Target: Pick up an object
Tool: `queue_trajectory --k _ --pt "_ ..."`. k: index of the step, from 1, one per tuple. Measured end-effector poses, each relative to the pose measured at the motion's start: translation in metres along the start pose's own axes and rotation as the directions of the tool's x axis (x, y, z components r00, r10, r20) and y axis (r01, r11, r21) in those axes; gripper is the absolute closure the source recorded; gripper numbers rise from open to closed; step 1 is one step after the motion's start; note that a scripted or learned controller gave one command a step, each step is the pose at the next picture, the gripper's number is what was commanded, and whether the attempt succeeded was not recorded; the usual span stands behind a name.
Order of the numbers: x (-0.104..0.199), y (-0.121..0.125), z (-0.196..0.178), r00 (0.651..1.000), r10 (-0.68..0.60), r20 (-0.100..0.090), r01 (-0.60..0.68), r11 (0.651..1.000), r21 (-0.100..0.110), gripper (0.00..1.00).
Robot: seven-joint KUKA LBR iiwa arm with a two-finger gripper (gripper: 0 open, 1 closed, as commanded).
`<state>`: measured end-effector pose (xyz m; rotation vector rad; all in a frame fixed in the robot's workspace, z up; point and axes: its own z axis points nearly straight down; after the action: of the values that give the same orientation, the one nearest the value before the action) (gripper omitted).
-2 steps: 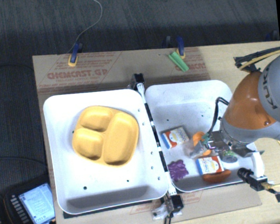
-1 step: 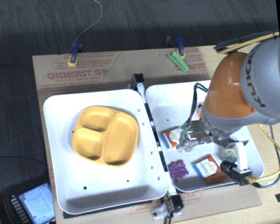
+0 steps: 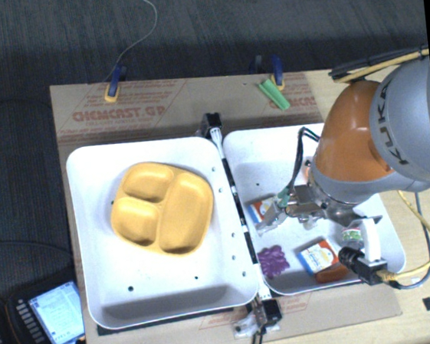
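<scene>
Inspector: Report your position.

Arm: I reach in from the right, over the right bin (image 3: 394, 220). My fingers (image 3: 275, 213) hang low over its left half, just beside the wall it shares with the left bin (image 3: 89, 220).

Inspector: State of the fingers?

Arm: They look slightly spread, tips pointing toward the dividing wall. I see nothing pinched between them, so I claim no hold.

Inspector: What lies under you?

Arm: A small red and white packet (image 3: 261, 207) sits right at the tips, touching or nearly so; I cannot tell which. That is my likely target. Below it lies a purple piece (image 3: 272, 260), apart from my tips. Further right, near the front wall, is an orange and blue box (image 3: 318, 256), with a small green and white item (image 3: 352, 234) beside it, partly hidden by my wrist.

Inspector: And the left bin?

Arm: One yellow divided tray (image 3: 163, 206), lying upside down near the middle, well apart from me. Too broad for my fingers, I judge, which is why I work the small goods.

Inspector: Risks?

Arm: The packet lies flat and close to the wall. My tips may skid over it or strike the wall before closing.
</scene>
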<state>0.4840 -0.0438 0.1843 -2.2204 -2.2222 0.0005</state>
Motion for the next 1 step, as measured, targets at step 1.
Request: queue_trajectory --k 1 --pt "-0.0512 -0.0003 0.0911 1.000 0.002 0.001 -0.002 1.000 0.000 0.00"
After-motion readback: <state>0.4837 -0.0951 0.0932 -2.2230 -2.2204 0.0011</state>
